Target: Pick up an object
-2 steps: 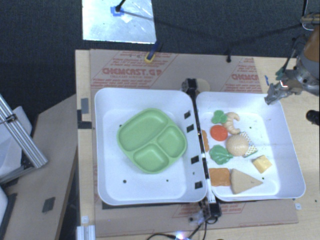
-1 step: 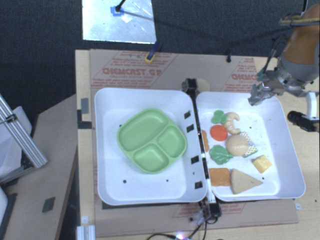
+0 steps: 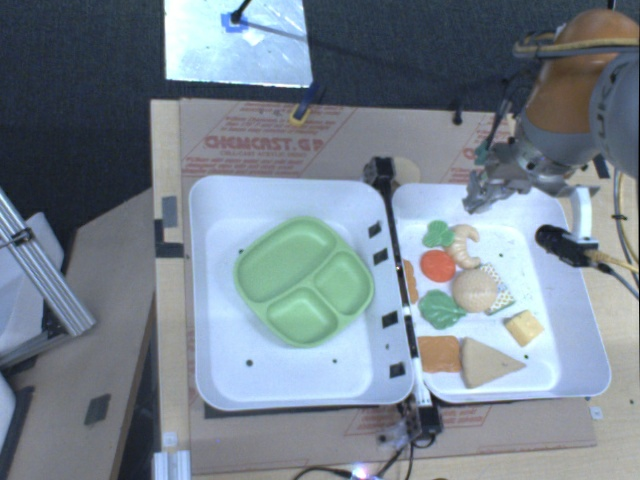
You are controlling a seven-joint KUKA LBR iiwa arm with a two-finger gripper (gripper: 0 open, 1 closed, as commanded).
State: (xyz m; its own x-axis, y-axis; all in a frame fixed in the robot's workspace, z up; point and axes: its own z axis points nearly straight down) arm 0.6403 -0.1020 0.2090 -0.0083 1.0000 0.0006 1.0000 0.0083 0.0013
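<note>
Above, the fingers [image 3: 481, 197] hover over the right bin's [image 3: 570, 318] far edge.

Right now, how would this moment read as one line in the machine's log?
hand: above right bin's far edge | holding: nothing seen | food toys: in right bin | green tray: in left bin

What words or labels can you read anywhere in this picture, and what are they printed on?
"CHEMCAST GP": red print on the brown sheet behind the left bin; the last letters are blurred.
More red print on that sheet behind the right bin and along the front edge: too blurred to read.
</note>
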